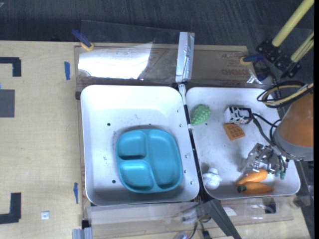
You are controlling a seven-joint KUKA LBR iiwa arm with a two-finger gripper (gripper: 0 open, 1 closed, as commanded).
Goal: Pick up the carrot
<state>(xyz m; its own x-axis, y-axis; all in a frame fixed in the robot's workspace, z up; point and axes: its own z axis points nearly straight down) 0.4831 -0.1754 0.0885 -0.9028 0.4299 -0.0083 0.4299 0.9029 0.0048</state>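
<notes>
The carrot [257, 176], orange with a small green tip at its left end, lies near the front right corner of the right bin [219, 103]. A second long orange piece [257, 187] lies just in front of it, against the bin's front wall. My gripper [262, 162] reaches in from the right and hangs right over the carrot's upper side, its metal tip touching or nearly touching it. The carrot rests on the bin floor.
The right bin also holds a green bumpy ball [201, 114], a white and black toy [238, 114], a tan waffle piece [234, 131] and a small white object [211, 178]. A blue divided plate [148, 159] sits in the left bin [99, 108]. Cables trail at the right.
</notes>
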